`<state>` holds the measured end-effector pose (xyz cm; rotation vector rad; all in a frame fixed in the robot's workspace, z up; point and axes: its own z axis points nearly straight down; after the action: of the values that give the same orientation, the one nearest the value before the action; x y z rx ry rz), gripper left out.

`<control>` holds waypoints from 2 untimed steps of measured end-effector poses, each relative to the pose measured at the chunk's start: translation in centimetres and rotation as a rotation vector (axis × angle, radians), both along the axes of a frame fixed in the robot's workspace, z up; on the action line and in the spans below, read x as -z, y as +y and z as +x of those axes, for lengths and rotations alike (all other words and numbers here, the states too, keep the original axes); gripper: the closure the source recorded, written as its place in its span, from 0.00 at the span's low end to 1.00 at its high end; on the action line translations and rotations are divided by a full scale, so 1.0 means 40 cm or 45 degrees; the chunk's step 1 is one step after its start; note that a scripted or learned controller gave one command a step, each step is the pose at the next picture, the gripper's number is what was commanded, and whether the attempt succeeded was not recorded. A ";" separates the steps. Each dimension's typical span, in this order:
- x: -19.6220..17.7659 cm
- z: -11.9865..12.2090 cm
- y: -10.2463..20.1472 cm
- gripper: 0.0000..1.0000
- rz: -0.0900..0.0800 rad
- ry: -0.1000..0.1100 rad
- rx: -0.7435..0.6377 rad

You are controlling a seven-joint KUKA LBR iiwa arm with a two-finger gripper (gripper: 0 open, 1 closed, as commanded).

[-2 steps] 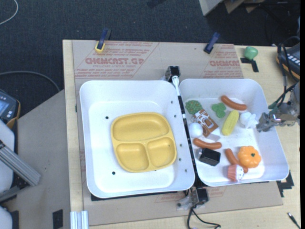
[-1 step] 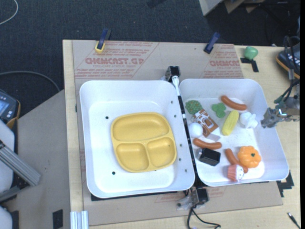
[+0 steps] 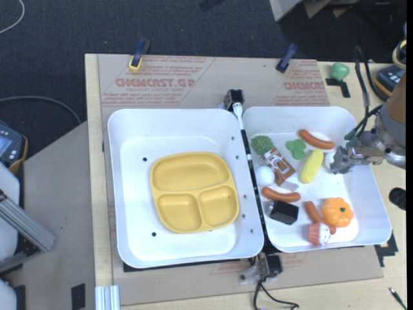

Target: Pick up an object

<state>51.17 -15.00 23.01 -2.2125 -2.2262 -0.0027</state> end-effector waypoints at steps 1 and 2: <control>0.025 0.022 0.117 1.00 -0.001 0.002 0.001; 0.040 0.034 0.240 1.00 -0.001 0.002 0.001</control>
<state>52.51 -5.40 21.39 -2.2134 -2.2245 0.0000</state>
